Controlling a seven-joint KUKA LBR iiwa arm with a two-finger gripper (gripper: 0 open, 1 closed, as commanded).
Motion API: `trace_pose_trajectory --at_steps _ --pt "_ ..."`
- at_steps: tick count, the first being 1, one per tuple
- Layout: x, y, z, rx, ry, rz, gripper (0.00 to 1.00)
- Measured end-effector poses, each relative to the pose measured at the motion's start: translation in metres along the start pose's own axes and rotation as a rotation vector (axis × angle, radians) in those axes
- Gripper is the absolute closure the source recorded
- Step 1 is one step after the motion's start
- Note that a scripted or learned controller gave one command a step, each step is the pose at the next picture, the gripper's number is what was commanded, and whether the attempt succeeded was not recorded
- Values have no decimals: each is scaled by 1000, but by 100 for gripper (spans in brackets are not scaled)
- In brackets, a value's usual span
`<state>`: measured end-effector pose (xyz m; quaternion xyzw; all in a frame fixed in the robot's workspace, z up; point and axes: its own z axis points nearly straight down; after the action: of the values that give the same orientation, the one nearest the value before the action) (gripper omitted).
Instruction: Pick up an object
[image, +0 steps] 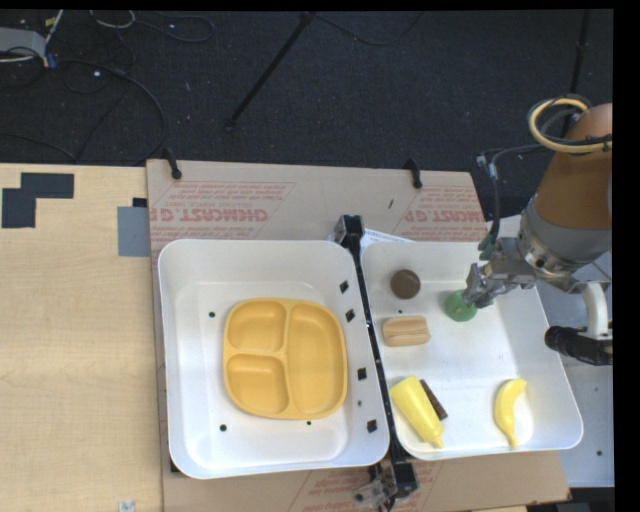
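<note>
Poised low in the right white plastic bin (545, 350), two-finger metal gripper (480, 293) touching the small round green object (460, 306), finger state impossible to tell, seemingly lined up for a grasp

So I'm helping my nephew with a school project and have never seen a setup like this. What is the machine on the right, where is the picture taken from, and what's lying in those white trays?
It is a robot arm, grey and orange, reaching in from the right. One fixed camera looks down at a slant on two shallow white bins. The left bin holds a yellow divided plate. The right bin holds a brown ball, a tan block, a green piece, a yellow bottle and a banana. The gripper is low beside the green piece; whether it holds it is hard to tell.
</note>
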<state>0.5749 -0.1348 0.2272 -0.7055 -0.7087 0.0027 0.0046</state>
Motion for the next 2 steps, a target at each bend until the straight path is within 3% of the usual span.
trace_pose_trajectory --at_steps 2 --pt "101 4 1 -1 -2 0 100"
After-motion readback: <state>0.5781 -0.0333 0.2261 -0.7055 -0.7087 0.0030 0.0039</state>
